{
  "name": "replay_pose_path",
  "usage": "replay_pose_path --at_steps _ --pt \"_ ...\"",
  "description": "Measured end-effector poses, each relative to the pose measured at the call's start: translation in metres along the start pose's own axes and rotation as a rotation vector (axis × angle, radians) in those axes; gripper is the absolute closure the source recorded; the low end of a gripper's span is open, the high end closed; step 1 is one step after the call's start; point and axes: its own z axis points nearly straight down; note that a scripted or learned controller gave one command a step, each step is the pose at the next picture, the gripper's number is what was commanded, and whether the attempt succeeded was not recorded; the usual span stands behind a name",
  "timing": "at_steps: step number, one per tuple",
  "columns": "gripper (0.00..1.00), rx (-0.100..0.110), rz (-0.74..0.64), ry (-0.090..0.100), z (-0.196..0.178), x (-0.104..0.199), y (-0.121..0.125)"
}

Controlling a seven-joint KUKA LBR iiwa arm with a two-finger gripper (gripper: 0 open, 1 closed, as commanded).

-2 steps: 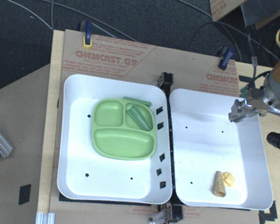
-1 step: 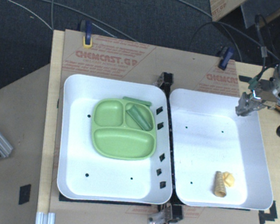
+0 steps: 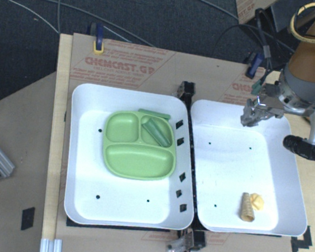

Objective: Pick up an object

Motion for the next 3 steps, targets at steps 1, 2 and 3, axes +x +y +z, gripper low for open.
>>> replay_pose_path --at_steps 1,2,3 --pt "1.0 0.002 0.001 0.0 0.013 0.053 0.005" --pt "1.0 0.002 0.002 -0.001 0.021 0.103 0.004" --pt "1.0 -0.003 0.0 -0.001 0.018 0.157 0.022"
